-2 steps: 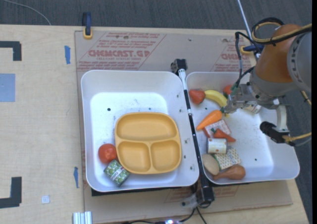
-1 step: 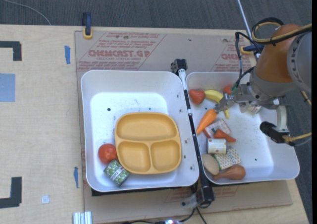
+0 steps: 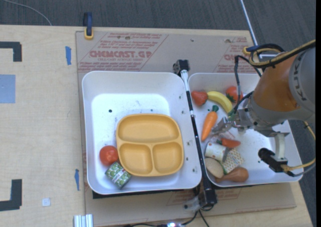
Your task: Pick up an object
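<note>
Arm (image 3: pixel 281 88) reaches in from the right and hangs over the right bin (image 3: pixel 296 171). Gripper (image 3: pixel 226 126) sits low among the toy food, near the middle of that bin's left half. I cannot tell how the fingers stand: the metal ends blur into the clutter, and I see nothing clearly between them, so I log no hold.

Right bin holds most of the pick candidates, crowded toward its left wall. Carrot (image 3: pixel 208 124) lies on a slant just left of the gripper, probably the nearest target. Banana (image 3: pixel 220 100) is farther back, with a red piece (image 3: pixel 199 97) left of it and another red piece (image 3: pixel 231 92) to its right, partly behind the arm. At the near end a white cup (image 3: pixel 214 149), a patterned packet (image 3: pixel 232 160) and a brownish piece (image 3: pixel 235 174) lie packed together, touching. A small red item (image 3: pixel 230 142) lies just below the gripper.

Left bin (image 3: pixel 95 100) carries the yellow tray (image 3: pixel 149 143), three compartments, nothing in them. Tomato (image 3: pixel 108 155) and green packet (image 3: pixel 118 175) rest in the bin beside the tray's near-left corner, not on it.

My reading: the pile is why the gripper is down here, since any descent meets something. Risk is the crowding: fingers may land on two items or nudge the carrot against the wall. Pick not yet confirmed.
</note>
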Available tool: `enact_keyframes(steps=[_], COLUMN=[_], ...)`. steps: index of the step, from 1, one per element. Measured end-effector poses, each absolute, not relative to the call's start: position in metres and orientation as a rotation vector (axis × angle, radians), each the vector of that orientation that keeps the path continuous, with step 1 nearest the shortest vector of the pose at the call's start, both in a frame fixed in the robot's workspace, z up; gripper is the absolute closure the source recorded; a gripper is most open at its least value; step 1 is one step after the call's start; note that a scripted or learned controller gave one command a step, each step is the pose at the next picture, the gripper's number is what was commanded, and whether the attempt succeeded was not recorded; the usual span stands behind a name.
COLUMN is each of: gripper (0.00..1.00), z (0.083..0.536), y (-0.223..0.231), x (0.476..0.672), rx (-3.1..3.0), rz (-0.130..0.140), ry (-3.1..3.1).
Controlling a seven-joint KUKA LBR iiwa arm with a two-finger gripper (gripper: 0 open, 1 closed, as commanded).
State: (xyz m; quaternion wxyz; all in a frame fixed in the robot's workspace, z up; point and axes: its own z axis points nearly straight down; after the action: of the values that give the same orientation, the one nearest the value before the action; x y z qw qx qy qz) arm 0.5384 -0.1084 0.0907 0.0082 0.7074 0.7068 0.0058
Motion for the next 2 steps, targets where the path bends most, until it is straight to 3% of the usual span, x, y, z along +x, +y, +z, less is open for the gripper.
enact_keyframes(steps=[1,2], gripper=[0.00,1.00], z=[0.091,0.103], y=[-0.109,-0.111], x=[0.486,0.488], rx=[2.210,2.204], rz=[0.019,0.023], ry=[2.207,2.198])
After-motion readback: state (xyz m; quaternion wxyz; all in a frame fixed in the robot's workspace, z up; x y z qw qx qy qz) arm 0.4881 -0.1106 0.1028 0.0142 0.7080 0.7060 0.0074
